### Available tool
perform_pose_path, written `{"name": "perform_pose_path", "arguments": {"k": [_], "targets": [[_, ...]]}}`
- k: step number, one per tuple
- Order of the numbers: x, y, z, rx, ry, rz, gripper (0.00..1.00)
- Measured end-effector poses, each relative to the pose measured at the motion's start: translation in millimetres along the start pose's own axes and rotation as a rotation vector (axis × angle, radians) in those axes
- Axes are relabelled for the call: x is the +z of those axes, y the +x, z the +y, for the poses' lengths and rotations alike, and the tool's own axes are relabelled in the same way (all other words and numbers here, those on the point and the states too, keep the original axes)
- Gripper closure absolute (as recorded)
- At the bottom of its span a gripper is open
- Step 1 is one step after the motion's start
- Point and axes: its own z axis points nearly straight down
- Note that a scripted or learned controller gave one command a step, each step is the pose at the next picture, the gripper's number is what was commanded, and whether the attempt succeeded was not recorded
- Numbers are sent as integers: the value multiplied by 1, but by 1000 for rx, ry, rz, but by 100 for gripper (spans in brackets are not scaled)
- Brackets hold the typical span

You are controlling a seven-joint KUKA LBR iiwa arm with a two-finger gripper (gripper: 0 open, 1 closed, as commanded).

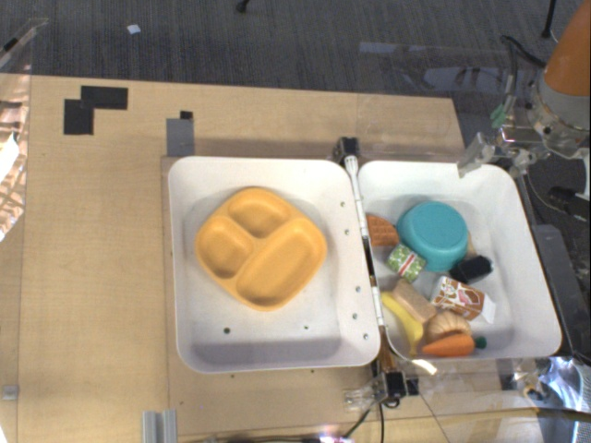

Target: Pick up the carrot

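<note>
The carrot (450, 344) is orange with a green tip. It lies on its side at the front edge of the right bin (517, 247), just in front of a bread roll (446, 323). My gripper (496, 153) hangs over the bin's far right corner, well behind the carrot and apart from every object. The arm's orange band (571, 63) shows at the upper right.
The right bin also holds a teal bowl (434, 231), a small green-and-white can (406, 262), a black piece (473, 268), a carton (459, 298), a banana (402, 314) and a brown item (379, 231). A yellow divided plate (261, 247) sits in the left bin (189, 340).
</note>
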Motion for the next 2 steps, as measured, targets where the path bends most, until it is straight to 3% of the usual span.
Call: {"name": "perform_pose_path", "arguments": {"k": [1, 2], "targets": [[53, 59, 26, 18, 5, 5, 0], [61, 146, 26, 166, 4, 7, 0]]}}
